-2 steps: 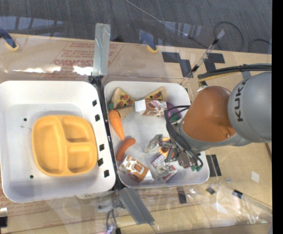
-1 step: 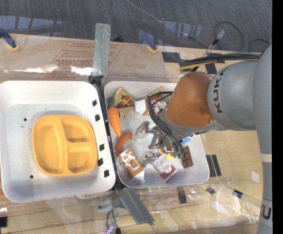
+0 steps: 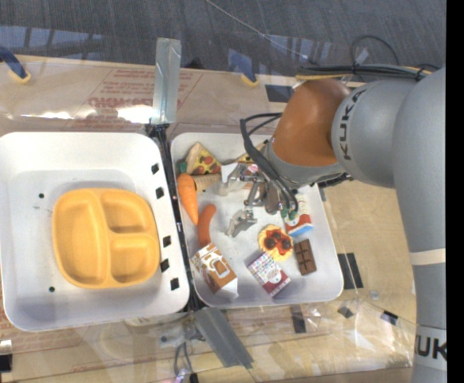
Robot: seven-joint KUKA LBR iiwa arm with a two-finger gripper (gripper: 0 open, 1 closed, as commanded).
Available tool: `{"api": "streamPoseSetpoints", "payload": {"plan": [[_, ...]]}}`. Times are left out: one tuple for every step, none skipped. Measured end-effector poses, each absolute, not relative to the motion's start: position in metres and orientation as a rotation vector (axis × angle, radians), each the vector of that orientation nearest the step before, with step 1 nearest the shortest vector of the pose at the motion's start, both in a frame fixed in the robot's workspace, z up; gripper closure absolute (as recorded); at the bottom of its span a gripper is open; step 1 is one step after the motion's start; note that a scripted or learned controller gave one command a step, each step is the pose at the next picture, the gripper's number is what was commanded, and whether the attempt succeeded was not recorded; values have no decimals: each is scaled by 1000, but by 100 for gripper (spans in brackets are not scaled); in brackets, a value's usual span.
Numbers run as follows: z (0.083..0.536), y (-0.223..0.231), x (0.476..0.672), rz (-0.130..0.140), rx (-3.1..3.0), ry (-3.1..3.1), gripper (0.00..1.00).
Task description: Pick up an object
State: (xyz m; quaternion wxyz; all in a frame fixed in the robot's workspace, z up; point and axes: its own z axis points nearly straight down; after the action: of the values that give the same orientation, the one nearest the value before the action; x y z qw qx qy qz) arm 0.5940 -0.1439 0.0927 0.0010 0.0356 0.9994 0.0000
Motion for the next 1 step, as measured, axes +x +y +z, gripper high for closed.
{"api": "streamPoseSetpoints", "payload": {"plan": [[134,-162,634,-1,356,3117,0]]}}
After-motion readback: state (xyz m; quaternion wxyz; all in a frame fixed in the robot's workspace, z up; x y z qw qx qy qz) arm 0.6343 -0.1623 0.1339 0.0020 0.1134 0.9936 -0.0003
